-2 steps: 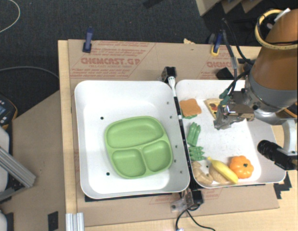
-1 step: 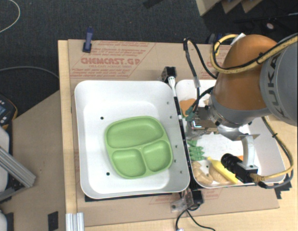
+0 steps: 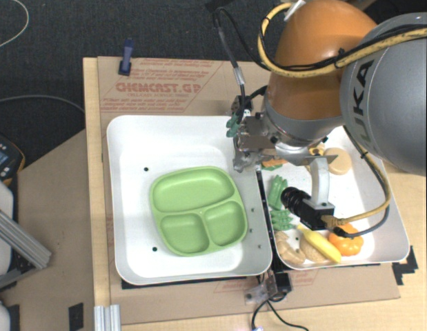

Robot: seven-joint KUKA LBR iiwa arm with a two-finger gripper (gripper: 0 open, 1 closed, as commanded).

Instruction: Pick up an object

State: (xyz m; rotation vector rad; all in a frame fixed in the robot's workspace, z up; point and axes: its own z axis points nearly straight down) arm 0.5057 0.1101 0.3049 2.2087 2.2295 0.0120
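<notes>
Banana (image 3: 322, 245) in rt bin (image 3: 401, 234); end effector (image 3: 249, 150) not touching.

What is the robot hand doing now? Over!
Hand at right bin's left edge. Toy banana lies in that bin, not yet picked. Green divided plate in left bin, clear of path.
</notes>
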